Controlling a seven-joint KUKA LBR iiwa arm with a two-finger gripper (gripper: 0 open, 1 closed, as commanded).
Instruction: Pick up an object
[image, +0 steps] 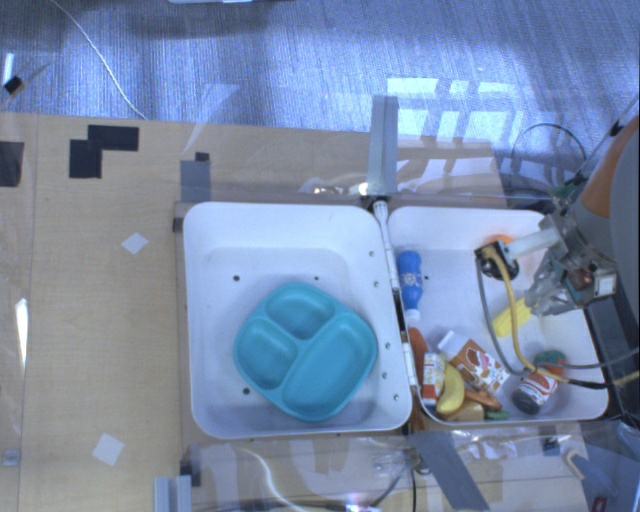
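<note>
hand (548, 290) above yellow object (511, 320), right bin (450, 240)

Counter (100, 330): two bins side by side. End effector (548, 292) over the right bin (455, 235). Bottle (408, 273) left of it, by the dividing wall. Can (532, 391), carton (478, 365) and banana (452, 391) below and left of it. Left bin (215, 240), farther left, holds a divided plate (305, 350).

A yellow object (512, 320) lies in the right bin (450, 240), just beside the tool (545, 300).
</note>
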